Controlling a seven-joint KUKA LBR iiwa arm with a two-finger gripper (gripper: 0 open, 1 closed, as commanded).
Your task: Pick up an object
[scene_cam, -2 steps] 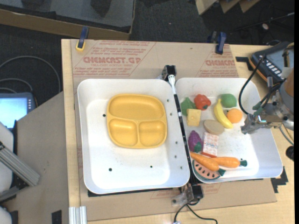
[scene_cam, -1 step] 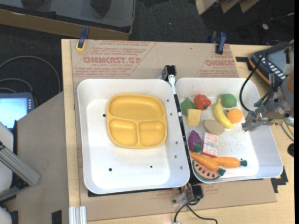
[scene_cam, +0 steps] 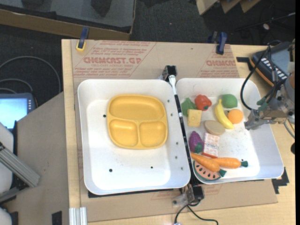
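Bins sit side by side on your surface (scene_cam: 140,50): the left bin (scene_cam: 93,139) carries a yellow tray (scene_cam: 137,121) with three compartments, and the right bin (scene_cam: 267,153) carries the toy food you are after. Along its upper part you have a green pepper (scene_cam: 187,104), a tomato (scene_cam: 202,101), a lime (scene_cam: 228,100), a banana (scene_cam: 222,114) and an orange (scene_cam: 235,116) touching the banana's right side. A cheese block (scene_cam: 194,117) lies just below the pepper, and a beige potato (scene_cam: 213,127) sits right of it. Lower down you see purple grapes (scene_cam: 195,140), a small carton (scene_cam: 211,145), two carrots (scene_cam: 220,162) and a melon slice (scene_cam: 206,173) at the bin's near edge. Your hand (scene_cam: 255,121) hangs over the right side of that bin, just right of the orange and apart from it. You cannot tell from this angle how far it is spread, and nothing shows within its grip.
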